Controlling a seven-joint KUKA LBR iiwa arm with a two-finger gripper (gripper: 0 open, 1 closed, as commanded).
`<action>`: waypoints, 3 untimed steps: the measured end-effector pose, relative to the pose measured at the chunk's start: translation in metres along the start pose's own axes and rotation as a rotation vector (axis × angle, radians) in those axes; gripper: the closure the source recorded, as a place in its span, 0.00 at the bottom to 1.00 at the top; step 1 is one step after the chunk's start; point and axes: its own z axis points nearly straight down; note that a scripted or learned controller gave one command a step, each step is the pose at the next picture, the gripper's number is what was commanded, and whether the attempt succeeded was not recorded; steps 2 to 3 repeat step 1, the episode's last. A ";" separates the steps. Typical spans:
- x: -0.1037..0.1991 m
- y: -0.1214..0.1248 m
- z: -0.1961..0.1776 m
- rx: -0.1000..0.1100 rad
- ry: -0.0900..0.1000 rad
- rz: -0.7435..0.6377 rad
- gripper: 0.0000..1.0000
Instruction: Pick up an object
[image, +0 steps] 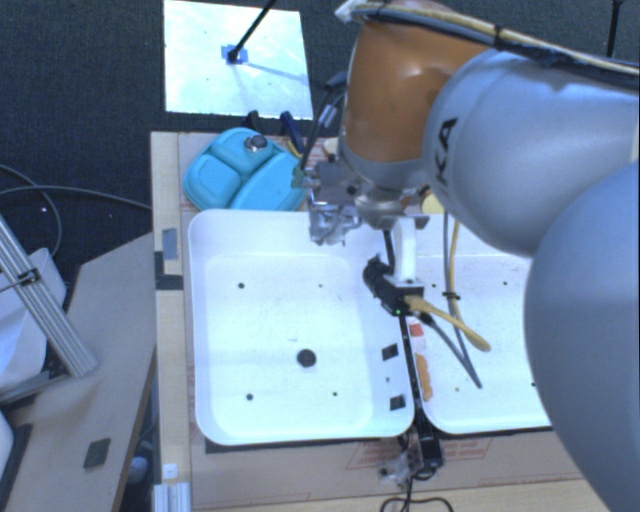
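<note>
A: Item?
B: Small dark disc (306, 357), in the left bin (215, 400), below-left of my gripper (330, 228); likely light, stiff, flat. Pinch its edges
A: Gripper state?
B: I cannot tell

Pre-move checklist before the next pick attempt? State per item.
1. Target in left bin: small dark object on its floor, ok.
2. Gripper over that object: not ok, it sits at the bin's far edge.
3. Object between fingers: not ok.
4. Finger opening: cannot tell.
5. Blue container behind the bin, close to the wrist: cannot tell if it clears.
</note>
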 end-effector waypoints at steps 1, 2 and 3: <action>-0.064 0.003 0.073 0.024 -0.007 0.008 1.00; -0.064 0.003 0.073 0.024 -0.007 0.008 1.00; -0.064 0.003 0.073 0.024 -0.007 0.008 1.00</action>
